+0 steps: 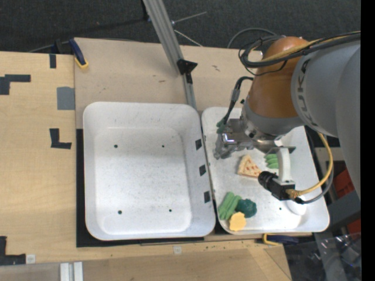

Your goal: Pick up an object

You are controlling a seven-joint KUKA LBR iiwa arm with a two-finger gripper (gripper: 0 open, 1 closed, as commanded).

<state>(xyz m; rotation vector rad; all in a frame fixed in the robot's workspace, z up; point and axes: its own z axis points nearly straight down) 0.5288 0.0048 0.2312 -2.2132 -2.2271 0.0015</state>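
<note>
From my seat I see the arm point(293, 92) reaching in from the right, its orange band above the wrist hanging over the upper part of the right bin point(310, 215). The jaws point(224, 147) are low over that bin, near its left wall and just beside the divide between the two bins. I cannot tell whether they are released or clenched; the metal parts blur together from this angle, and I see nothing clearly between them.

The things to pick all lie in the right bin. A wedge point(249, 167), tan with reddish spots, like a pizza slice, sits just right of and a little below the jaws, apart from them as far as I can make out. A pale green ribbed piece point(272, 160) lies to the right of the wedge, partly under the arm's hardware. Near the bin's front left corner there is a cluster: a bright green pod point(229, 204), a darker green lump point(248, 207) touching its right side, and a yellow piece point(237, 221) just in front of both.

A black cylinder point(270, 183) with a yellow cable point(319, 183) hangs off the arm, over the middle of the right bin.

The left bin point(140, 168) sits alongside, its right rim touching the right bin's left rim. Both rest on the bench point(35, 174). A grey pole point(167, 34) slants down from the top to the back of the bins.
</note>
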